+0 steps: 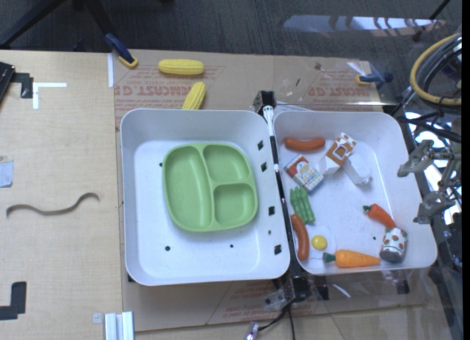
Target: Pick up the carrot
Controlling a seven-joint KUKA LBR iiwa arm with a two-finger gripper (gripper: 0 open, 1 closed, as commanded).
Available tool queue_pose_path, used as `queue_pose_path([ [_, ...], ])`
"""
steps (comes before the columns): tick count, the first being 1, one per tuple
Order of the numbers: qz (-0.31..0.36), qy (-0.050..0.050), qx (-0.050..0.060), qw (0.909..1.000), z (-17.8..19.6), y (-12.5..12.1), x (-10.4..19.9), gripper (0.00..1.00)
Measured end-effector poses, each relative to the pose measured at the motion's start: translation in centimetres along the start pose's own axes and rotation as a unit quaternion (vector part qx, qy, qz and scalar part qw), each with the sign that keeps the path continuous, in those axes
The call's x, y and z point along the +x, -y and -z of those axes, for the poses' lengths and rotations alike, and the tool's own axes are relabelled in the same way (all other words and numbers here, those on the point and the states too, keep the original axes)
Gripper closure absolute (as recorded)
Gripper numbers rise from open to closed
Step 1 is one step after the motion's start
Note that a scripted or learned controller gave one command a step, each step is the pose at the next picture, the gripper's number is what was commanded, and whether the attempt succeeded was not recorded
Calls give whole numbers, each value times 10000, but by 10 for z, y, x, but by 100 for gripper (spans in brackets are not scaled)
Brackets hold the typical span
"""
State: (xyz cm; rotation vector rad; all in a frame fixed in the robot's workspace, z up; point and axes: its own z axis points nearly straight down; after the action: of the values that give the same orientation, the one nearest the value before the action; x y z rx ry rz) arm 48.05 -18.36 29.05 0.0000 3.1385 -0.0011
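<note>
Carrot (355, 259) fully vis., near bin (411, 147) edge

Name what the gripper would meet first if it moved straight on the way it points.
Probably the small carrot in the right bin, just left of the gripper; depth is unclear.

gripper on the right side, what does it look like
At the right bin's right rim the gripper looks like pale grey metal: thin bare finger-like prongs reaching left from a blurred silvery body, with dark gaps between parts. No markings are legible. Beside it at upper right hang looped yellow cables.
</note>
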Motion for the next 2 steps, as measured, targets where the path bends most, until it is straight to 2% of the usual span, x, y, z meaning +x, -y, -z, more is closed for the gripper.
queue_pose_path([
  [1, 1544, 14, 5, 9880, 32, 37, 1, 0],
  [2, 2783, 17, 3, 9605, 55, 38, -9, 0],
])
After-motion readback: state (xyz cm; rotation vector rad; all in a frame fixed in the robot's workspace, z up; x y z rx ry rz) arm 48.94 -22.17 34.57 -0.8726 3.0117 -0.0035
